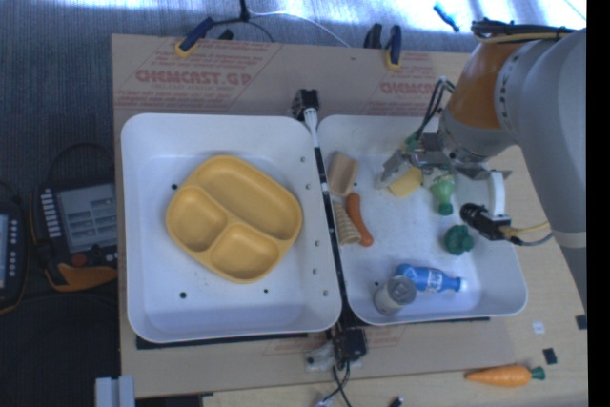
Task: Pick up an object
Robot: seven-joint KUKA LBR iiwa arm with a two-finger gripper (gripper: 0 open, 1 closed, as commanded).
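Note:
My gripper (pixel 408 167) hangs low over the back of the right bin (pixel 505 300), open, with its tips just above a pale yellow block (pixel 405 184). The block lies on the bin floor and nothing is lifted. Close to the gripper's right stands a small green toy (pixel 443 196), and a green broccoli-like piece (pixel 457 239) lies further forward. An orange carrot (pixel 357 217) and a wooden-handled brush (pixel 340 174) lie to the left, by the divider. A blue bottle (pixel 431 280) and a grey can (pixel 390 296) rest near the front wall.
The left bin (pixel 143 300) holds a yellow divided plate (pixel 233 217). A second carrot (pixel 503 376) lies on the bench in front of the right bin. Clamps and cables sit along the back edge of the board, and the arm's grey body (pixel 543 129) overhangs the right bin's right side.

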